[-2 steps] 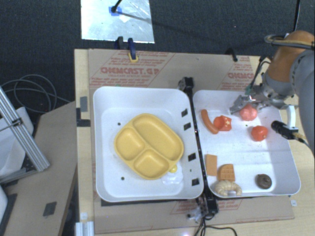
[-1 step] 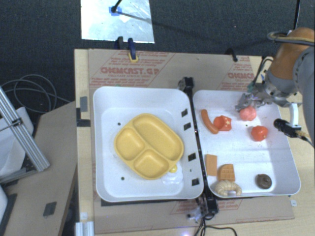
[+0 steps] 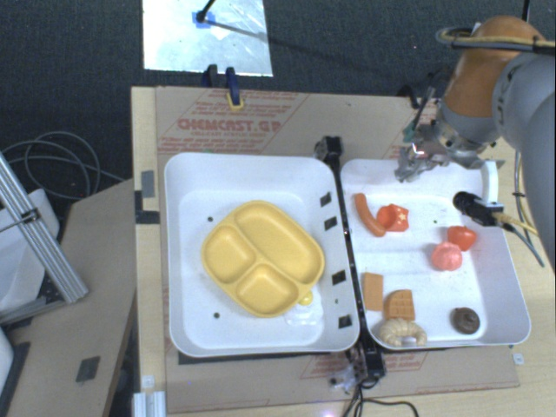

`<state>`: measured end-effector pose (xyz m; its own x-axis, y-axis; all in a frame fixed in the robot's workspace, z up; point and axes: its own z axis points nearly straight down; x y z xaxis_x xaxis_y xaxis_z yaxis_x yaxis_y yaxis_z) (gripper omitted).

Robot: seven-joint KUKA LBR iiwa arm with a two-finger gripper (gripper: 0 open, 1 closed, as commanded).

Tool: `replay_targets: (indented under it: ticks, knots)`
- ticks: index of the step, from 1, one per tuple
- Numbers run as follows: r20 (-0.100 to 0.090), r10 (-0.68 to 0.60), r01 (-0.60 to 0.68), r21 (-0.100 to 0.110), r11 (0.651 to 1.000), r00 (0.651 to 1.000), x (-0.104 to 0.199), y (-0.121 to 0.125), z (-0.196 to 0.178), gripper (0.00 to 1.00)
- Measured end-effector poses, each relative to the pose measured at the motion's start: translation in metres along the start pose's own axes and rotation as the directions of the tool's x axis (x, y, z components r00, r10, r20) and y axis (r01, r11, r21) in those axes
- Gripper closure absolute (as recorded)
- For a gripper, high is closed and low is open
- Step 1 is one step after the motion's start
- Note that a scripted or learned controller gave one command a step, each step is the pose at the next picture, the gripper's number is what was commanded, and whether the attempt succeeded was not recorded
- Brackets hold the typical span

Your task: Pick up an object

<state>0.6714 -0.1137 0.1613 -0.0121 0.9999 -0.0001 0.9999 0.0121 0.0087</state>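
Observation:
My gripper (image 3: 408,168) hangs over the back left part of the right bin (image 3: 512,294), with nothing seen in it. Toy food lies in that bin. An orange sausage (image 3: 368,215) and a red-orange pepper (image 3: 393,218) sit just in front of the gripper. A red tomato (image 3: 462,236) and a pink piece (image 3: 446,256) lie to the right. Near the front are a tan cracker (image 3: 373,290), a waffle (image 3: 399,303), a croissant (image 3: 401,332) and a brown donut (image 3: 466,321).
The left bin (image 3: 191,189) holds a yellow divided plate (image 3: 262,256). A black divider (image 3: 340,233) runs between the two bins. A black part with a cable (image 3: 476,206) juts over the right bin's right side. The arm's body (image 3: 495,85) rises at the back right.

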Motion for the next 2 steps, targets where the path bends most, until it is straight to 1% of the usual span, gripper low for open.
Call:
replay_targets:
  ticks: [1, 2]
  knots:
    - [0.001, 0.008, -0.008, 0.005, 1.0, 1.0, -0.006, -0.002, 0.004, 0.0]
    - [-0.002, 0.012, -0.012, 0.015, 1.0, 1.0, 0.005, -0.042, 0.081, 0.0]
